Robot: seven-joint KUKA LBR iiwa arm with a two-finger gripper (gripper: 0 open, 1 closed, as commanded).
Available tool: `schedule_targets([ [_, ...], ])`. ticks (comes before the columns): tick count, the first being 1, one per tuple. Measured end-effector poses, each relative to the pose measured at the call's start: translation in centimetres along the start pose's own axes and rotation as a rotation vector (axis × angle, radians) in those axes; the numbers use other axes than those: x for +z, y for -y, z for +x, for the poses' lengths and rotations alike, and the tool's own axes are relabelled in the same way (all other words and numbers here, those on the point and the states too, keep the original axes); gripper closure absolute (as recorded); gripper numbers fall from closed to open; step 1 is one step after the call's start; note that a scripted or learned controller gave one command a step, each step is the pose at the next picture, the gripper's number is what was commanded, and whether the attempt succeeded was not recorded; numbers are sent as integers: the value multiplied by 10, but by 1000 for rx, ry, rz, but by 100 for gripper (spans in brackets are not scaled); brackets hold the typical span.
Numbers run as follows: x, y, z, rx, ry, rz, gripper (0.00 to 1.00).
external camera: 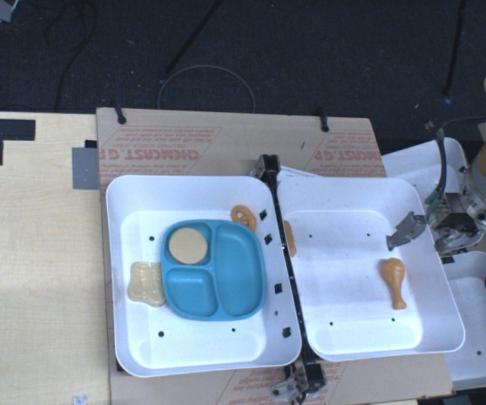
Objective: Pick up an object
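The bench (32,251) bears cardboard (226,146) under two white bins (133,197).

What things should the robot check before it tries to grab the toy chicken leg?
1. Chicken leg lies alone in the right bin, nothing on top: ok.
2. Hand sits at the right bin's right edge, above and apart from the leg, not touching it: ok.
3. Hand lined up over the leg: not ok, it is off to the upper right.
4. Hand open wide enough: cannot tell.
5. Nothing in the way between hand and leg: ok, bare bin floor.
6. Other toys, the blue tray and pretzel, are in the left bin, well away: ok.
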State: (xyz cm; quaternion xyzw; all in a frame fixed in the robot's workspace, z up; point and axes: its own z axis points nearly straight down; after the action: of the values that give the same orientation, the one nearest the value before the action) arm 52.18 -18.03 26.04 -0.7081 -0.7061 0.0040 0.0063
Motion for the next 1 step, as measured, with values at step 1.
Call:
schedule_targets([
  [1, -6, -2, 0, -3, 2, -11, 0],
])
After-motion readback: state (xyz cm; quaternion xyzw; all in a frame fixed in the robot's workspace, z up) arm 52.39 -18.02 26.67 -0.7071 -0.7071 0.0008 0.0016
